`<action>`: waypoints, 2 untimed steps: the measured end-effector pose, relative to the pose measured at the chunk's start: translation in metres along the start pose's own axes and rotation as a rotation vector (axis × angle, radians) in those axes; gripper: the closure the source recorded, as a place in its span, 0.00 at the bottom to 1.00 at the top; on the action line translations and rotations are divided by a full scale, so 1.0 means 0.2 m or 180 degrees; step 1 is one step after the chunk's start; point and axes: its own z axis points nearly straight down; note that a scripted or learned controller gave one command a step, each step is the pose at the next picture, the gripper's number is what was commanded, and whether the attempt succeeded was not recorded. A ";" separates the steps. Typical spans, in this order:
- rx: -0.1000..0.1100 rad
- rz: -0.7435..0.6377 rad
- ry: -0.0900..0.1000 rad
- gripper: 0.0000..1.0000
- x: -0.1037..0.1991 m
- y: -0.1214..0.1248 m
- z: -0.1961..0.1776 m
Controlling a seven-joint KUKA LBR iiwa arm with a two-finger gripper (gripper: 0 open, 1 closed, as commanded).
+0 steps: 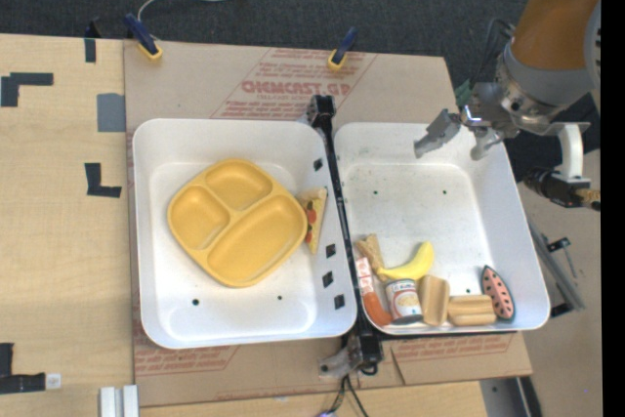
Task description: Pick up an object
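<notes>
Banana (412, 260) and other toy food lie untouched at the right bin's (430, 186) near edge; gripper (457, 138) apparently spread, empty, above the far edge, must descend there.

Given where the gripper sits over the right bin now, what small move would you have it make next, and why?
Probably shift the gripper toward the near edge of the right bin, above the banana. The open fingers hang over the bin's far rim with nothing between them, while the objects crowd the near edge. The banana lies at the top of that cluster, so it looks the easiest to reach.
</notes>
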 end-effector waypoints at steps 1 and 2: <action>0.0015 0.0002 0.0004 0.00 0.05 -0.01 0.85; -0.0023 0.0004 -0.0007 0.00 0.10 -0.25 0.94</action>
